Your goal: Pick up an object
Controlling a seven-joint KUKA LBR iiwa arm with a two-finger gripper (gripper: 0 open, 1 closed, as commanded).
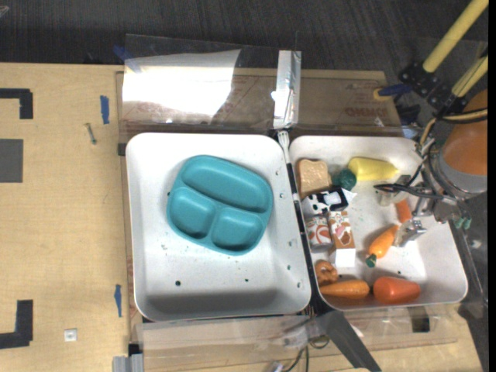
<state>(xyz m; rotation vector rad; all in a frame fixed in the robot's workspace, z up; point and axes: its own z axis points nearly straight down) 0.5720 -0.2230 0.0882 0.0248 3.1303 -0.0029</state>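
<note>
Single fixed camera above bench (pixel 54 208), angled down, both bins (pixel 147 161) in frame.

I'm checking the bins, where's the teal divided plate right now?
The teal divided plate lies in the left white bin, a little above that bin's middle in the camera view. The toy food sits apart in the right bin.

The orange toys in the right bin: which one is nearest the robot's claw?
The small carrot with the green tip, lying tilted just left of the gripper. The other two lie along the bin's near edge.
</note>
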